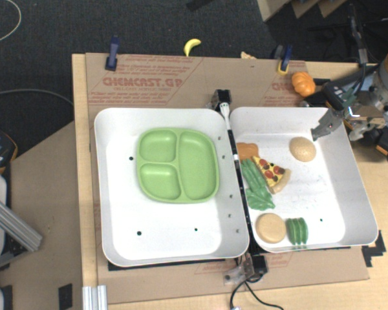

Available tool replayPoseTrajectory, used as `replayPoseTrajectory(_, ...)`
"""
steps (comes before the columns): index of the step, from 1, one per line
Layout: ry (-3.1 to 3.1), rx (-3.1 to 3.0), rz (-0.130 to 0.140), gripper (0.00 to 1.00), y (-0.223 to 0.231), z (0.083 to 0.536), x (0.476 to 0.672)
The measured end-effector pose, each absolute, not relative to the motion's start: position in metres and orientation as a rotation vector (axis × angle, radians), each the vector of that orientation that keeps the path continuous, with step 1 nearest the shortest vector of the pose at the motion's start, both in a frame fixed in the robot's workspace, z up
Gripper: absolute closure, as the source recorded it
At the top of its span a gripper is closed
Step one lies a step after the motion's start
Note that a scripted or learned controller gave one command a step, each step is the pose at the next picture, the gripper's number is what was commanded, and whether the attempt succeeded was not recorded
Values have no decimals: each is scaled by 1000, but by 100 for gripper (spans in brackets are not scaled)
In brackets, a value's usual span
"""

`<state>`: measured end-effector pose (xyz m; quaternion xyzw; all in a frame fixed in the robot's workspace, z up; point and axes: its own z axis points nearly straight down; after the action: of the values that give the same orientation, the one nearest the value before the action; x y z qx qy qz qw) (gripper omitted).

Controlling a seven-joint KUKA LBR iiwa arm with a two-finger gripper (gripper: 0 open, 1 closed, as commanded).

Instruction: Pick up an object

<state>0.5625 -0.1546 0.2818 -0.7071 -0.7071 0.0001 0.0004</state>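
Camera view from above: I note the gripper (pixel 324 125) at the upper right edge of the right bin (pixel 349 192), just beside a tan bun (pixel 302 150) but apart from it; I cannot tell its state. That bin also holds a pizza slice (pixel 273 174), green beans (pixel 255 186), an orange piece (pixel 247 150), a round cookie (pixel 270 228) and a green ribbed item (pixel 298 230). I record a green divided plate (pixel 178 165) in the left bin (pixel 116 225).
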Motion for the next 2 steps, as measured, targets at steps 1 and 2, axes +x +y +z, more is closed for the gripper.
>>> replayPoseTrajectory(1, -2210, -2216, 11, 0, -152, 81, 523)
replayPoseTrajectory(2, -2233, -2210, -9, 0, -29, 190, 478)
